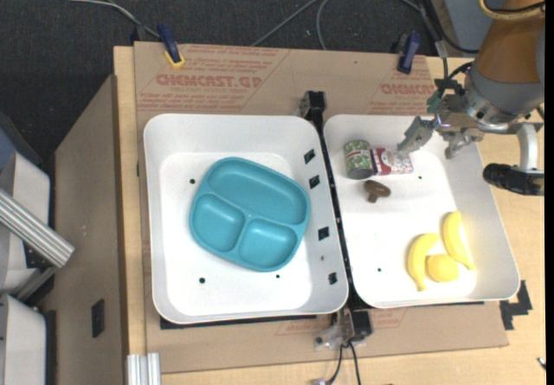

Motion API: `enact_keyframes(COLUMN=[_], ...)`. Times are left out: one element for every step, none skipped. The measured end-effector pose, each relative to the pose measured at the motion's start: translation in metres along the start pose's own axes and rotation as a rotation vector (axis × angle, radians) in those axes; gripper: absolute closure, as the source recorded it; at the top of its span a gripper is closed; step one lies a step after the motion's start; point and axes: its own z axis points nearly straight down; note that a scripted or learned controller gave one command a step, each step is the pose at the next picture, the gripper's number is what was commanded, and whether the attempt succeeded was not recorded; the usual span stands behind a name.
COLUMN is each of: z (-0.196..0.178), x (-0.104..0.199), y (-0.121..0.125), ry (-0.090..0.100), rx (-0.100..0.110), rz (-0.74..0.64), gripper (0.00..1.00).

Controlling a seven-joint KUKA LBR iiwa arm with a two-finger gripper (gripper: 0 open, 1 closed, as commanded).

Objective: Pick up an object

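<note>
Hand [430, 139], fingers spread and holding nothing, should descend straight over the small red-and-white carton [392, 162], just beside it.

Bright even overhead light, soft shadows, mostly sharp

The tabletop [260, 63] is a brown board printed with red lettering along its far edge, where two clamps [171, 48] grip it near the corners. Two shallow white bins lie directly on it side by side, the left bin [164, 202] and the right bin [485, 227], touching along the tabletop's middle.
</note>
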Motion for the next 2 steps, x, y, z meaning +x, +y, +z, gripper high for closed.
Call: enact_keyframes(z=[-0.008,0.056], x=[0.0,0.004], y=[0.003,0.002], ry=[-0.002,-0.001], rx=[-0.014,-0.007], rz=[-0.003,-0.003], gripper=[0.0,0.0])
